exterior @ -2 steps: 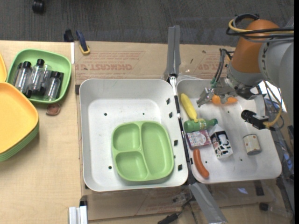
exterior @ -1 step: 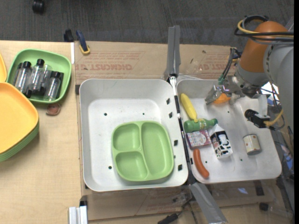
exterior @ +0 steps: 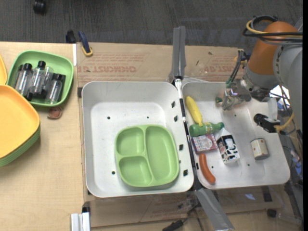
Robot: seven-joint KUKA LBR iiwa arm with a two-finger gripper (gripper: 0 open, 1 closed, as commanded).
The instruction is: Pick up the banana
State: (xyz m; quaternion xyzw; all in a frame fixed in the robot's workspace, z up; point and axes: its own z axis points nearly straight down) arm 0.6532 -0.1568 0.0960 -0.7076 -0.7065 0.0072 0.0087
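The banana (exterior: 194, 109) is yellow and lies lengthwise along the left wall of the right bin (exterior: 269, 174), near its far end. My gripper (exterior: 227, 100) hangs over the far part of the same bin, a short way to the right of the banana and apart from it. Nothing shows in its grasp. The grey arm with its orange band (exterior: 269, 47) comes in from the upper right.
Just in front of the banana lie a green bottle (exterior: 207, 128), a pink packet (exterior: 204, 142), a black-and-white box (exterior: 228, 148), a red sausage (exterior: 207, 169) and a beige block (exterior: 260, 148). The left bin (exterior: 96, 129) holds a green divided plate (exterior: 146, 155). A tray of vials (exterior: 41, 78) and yellow plates (exterior: 14, 124) sit far left.
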